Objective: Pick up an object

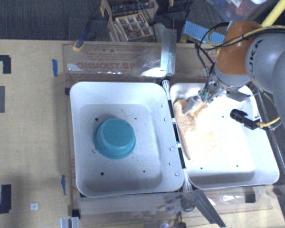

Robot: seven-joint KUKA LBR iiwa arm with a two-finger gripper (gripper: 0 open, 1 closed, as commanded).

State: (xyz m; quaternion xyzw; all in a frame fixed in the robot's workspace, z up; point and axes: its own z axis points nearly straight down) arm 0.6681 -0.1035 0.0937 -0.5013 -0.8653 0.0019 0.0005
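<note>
Your pincer [203, 99] sits low at the far left corner of the right bin [237, 167], right against a pale tan cloth [199, 129]; whether it is apart or together you cannot tell, it is too blurred. The cloth spreads from the pincer down along that bin's left wall; a black cable plug [242, 118] hangs just right of the pincer. Well left, across the divider, a blue bowl [115, 137] lies upside down in the left bin [85, 99]; both bins rest on the desk [28, 127].
</note>
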